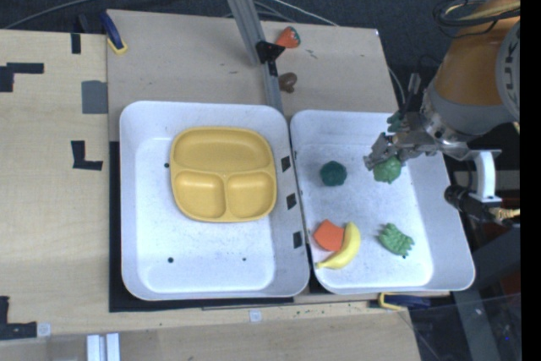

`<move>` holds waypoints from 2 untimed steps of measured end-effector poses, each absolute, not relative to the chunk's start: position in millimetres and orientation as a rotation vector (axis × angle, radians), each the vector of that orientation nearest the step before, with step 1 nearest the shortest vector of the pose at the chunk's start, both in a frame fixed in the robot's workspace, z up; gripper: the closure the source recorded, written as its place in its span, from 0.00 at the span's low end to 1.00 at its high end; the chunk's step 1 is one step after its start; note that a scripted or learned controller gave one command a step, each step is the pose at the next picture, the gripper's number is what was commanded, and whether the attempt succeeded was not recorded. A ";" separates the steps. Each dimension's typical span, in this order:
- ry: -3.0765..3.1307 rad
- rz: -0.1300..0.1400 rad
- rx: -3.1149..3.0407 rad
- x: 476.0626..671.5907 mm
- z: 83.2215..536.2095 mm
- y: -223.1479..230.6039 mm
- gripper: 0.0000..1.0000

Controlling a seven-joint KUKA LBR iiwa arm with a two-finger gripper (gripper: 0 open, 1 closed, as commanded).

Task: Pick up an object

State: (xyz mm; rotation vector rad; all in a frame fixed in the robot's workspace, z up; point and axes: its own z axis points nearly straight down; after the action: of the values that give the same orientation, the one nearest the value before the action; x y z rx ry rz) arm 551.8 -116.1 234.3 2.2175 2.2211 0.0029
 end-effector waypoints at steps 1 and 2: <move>2.231 0.002 2.215 563.9 240.5 -59.2 1.00; 2.232 -0.001 2.215 560.0 234.7 0.8 1.00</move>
State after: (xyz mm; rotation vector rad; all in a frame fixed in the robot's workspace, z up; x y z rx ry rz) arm 560.0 0.8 234.7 2.2151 2.2317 -0.0010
